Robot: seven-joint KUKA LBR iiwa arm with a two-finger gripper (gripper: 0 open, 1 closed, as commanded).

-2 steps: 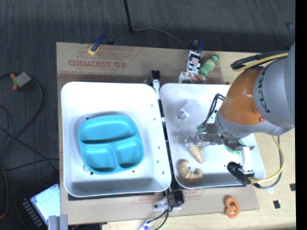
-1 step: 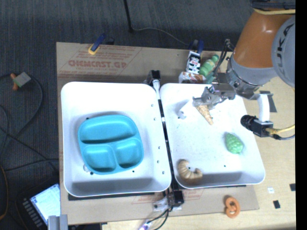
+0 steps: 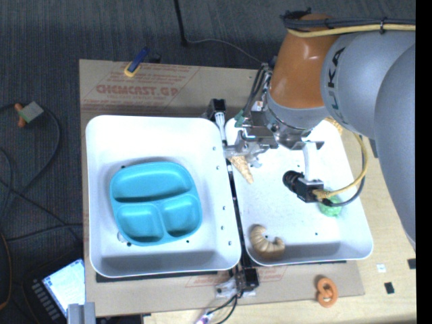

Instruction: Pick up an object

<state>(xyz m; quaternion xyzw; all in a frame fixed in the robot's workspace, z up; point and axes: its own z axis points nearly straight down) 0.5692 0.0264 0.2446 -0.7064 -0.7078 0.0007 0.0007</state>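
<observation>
My gripper [image 3: 248, 150] hangs over the left edge of the right bin [image 3: 351, 248], close to the divide between the two bins. A tan cone-shaped object [image 3: 242, 168] lies directly under it, its wide end up against the gripper and its tip pointing into the bin. Whether the cone is gripped or just lying beneath cannot be told from this angle. A brown croissant-shaped object [image 3: 266, 241] rests at the front of the right bin. A small green object [image 3: 331, 209] sits towards that bin's right side, partly behind a yellow cable.
The left bin [image 3: 101, 140] holds a blue divided plate [image 3: 156, 202]. The grey arm with its orange band [image 3: 304, 66] covers the back right of the right bin. A black fitting [image 3: 300, 184] on a yellow cable hangs over the middle of that bin. An orange ring [image 3: 327, 290] lies on the bench in front.
</observation>
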